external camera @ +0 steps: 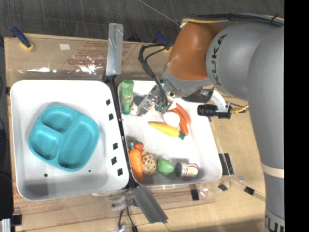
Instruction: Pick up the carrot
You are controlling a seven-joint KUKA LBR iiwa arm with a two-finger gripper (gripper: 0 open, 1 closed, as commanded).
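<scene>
The carrot (135,163) is orange and stubby, lying along the left wall of the right bin (208,144) near its front corner, with a green top pointing to the back. My gripper (148,103) hangs over the back left of that bin, well behind the carrot and apart from it. It sits just right of a green bottle (127,96). Nothing shows in the gripper.
A cookie (148,164), a green fruit (165,166) and a small can (187,169) lie beside the carrot. Mid-bin are a yellow piece (163,128), a white egg (170,118) and a red-orange pepper (183,118). The left bin (24,178) holds a teal divided plate (63,137).
</scene>
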